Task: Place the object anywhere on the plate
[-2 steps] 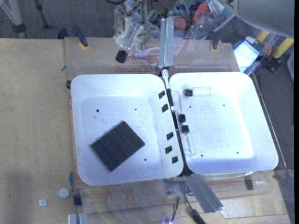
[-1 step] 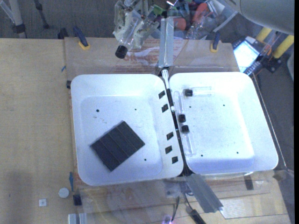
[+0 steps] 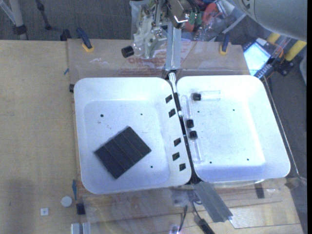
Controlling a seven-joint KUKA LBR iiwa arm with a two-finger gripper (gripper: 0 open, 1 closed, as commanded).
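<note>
Nearest you, the dark plate (image 3: 123,151) lies flat in the left bin (image 3: 87,96). Your object, a clear tube (image 3: 204,96), lies far-left in the right bin (image 3: 253,130), well apart from the plate. The arm (image 3: 273,4) hangs far right; you cannot tell the gripper's state. Grip the tube across its width, lift over the divider, and lower it mid-plate. The bins sit on a wooden bench (image 3: 29,130).
</note>
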